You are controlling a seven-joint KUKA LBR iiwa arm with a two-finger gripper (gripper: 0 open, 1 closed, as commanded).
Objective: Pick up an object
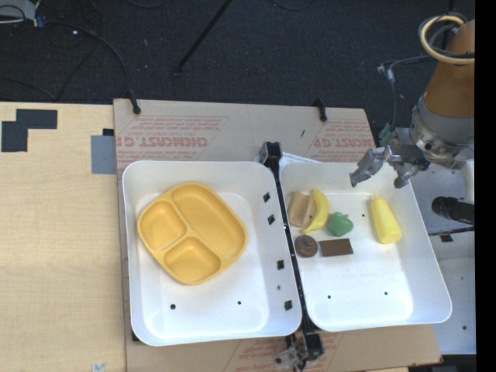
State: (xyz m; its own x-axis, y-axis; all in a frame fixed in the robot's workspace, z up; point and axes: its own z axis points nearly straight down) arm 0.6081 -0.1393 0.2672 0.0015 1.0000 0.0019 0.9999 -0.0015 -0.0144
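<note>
Bench (54,231) (two white bins (201,316))

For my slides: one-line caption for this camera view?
Open two-finger gripper hovers above right white bin near a yellow corn-shaped toy.

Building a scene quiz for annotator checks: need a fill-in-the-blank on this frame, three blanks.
1. The yellow divided plate lies in the ___ bin.
2. The plate has ___ compartments.
3. The green item lies between the banana and the ___ corn cob.
The claw hangs above the right bin's far rim.
Missing: left; three; yellow
</note>
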